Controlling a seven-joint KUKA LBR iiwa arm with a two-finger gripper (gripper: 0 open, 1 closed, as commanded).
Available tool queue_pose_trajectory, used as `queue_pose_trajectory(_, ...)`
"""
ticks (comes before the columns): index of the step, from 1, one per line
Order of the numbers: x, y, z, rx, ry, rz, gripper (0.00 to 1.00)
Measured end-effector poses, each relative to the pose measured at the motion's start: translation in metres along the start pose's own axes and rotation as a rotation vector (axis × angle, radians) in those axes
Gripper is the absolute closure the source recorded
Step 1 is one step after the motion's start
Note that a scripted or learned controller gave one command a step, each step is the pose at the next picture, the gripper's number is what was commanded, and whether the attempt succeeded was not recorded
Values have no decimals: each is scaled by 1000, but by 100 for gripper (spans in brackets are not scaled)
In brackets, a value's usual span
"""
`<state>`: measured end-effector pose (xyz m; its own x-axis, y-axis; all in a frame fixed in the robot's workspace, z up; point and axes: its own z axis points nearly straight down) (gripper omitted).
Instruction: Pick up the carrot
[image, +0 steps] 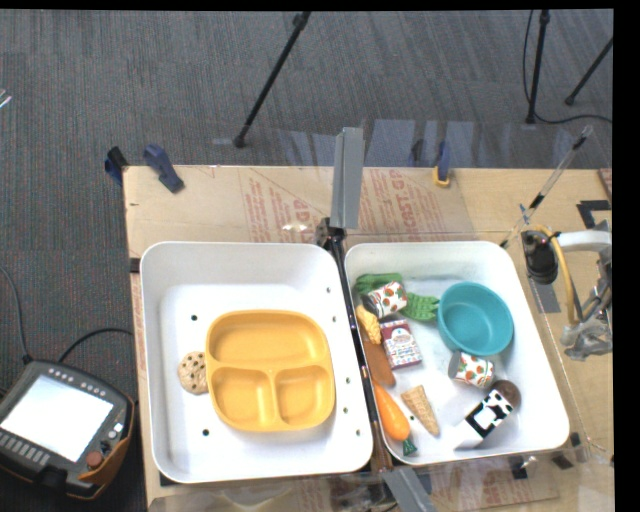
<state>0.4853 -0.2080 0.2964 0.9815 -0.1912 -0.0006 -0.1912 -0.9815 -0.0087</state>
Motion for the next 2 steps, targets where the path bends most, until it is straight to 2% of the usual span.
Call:
queue_pose_trajectory(1, 0, -1, 0, 1, -1, -2, 0)
queue_pose_trajectory(2, 5, 0, 205, 3, -15, 49, 0)
